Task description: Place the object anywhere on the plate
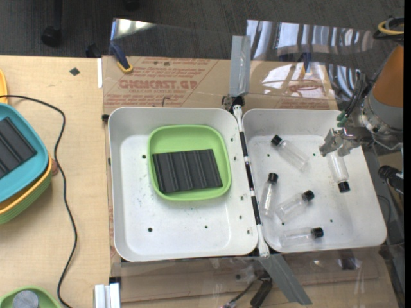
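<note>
A green square plate (218,140) with a dark ridged insert (186,171) rests in the left white bin (128,191). Several clear vials with black caps lie scattered in the right bin (366,230). One vial (338,169) lies near the right wall with its cap toward the front. My gripper (338,146) hangs over the right bin's far right side, just behind that vial, its fingers open and nothing between them. Other vials lie at the back (292,153), in the middle (269,192) (294,205) and at the front (300,235).
A raised divider (247,172) separates the two bins. A cardboard sheet (167,82) lies behind the left bin, with clear plastic walls behind it. On the wooden bench at the left are stacked teal and yellow-green trays (22,165) and a black cable (61,191).
</note>
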